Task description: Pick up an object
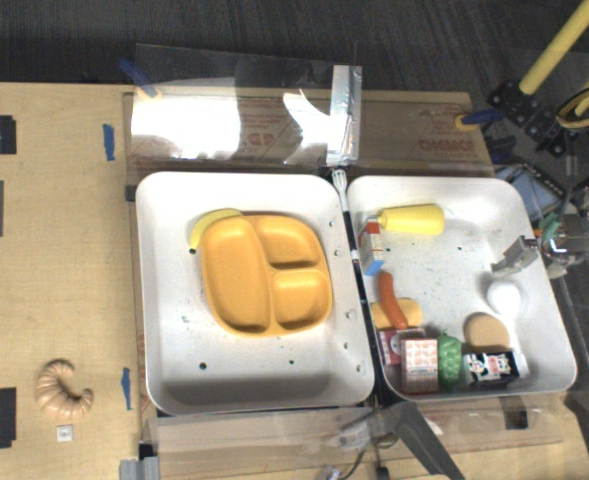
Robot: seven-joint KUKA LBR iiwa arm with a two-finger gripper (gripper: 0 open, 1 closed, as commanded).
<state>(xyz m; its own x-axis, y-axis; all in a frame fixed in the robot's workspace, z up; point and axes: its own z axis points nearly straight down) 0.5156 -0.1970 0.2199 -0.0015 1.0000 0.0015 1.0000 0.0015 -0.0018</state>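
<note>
My gripper reaches in over the right rim of the right bin, low above its floor, with no object seen in it. Just below it lies a white egg-shaped object. A yellow bottle lies on its side at the bin's far left. An orange sausage-like piece runs along the left wall. Along the near wall sit a red-and-white box, a green can, a black carton and a brown bun.
The left bin holds an orange divided plate with a yellow banana poking out behind it. A toy croissant lies on the bench at the near left. Cables and a yellow bar crowd the far right.
</note>
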